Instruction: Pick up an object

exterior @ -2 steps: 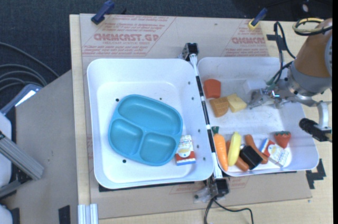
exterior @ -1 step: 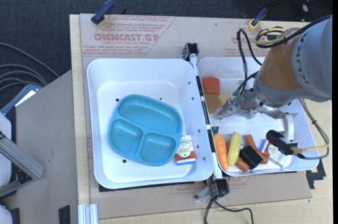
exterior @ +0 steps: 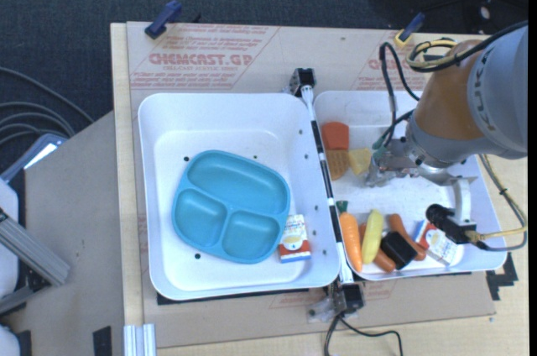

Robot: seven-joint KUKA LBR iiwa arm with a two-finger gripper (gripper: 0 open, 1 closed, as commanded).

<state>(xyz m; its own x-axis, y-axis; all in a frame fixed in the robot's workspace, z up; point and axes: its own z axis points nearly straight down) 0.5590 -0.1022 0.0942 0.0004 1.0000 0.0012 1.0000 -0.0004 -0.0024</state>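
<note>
Yellow block (exterior: 360, 160) just left of the pincer (exterior: 379, 175) (right bin (exterior: 361, 107))

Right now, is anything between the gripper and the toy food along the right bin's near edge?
Nothing visible. The gripper hangs over bare bin floor; the carrot and banana lie nearer the camera, with open floor between.

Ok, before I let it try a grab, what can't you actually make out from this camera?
- Gripper: fingers lost under the grey and orange arm; open or shut unclear.
- Right bin: its far right part is covered by the arm.
- Small carton beside the blue tray: label too small to read.
- Packet at the bin's lower right: partly under a black part of the arm.
</note>
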